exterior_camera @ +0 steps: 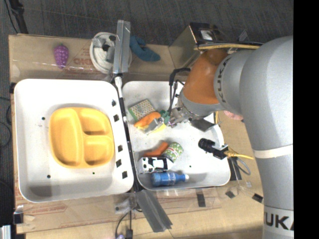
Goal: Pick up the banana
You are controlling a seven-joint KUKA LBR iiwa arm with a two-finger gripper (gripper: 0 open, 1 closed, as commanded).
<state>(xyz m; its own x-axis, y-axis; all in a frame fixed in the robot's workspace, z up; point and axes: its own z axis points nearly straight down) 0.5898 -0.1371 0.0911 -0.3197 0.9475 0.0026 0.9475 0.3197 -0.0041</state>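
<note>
At the bottom of the frame, in the right white plastic bin [219, 176], a blue plastic bottle [168, 178] lies on its side. Just above it sit a round green can [174, 151] and an orange carrot-shaped toy [158, 147].

Higher up, near the middle of the frame, lies the yellow toy banana [155, 128], tucked under a second orange toy [147, 119]. Its long side runs left to right, tilted a little.

The grey two-finger gripper [175, 117] is just to the banana's right (very close, maybe touching). I cannot tell if it is apart or together, so nothing looks held.

Bright, even light; soft shadows.
</note>
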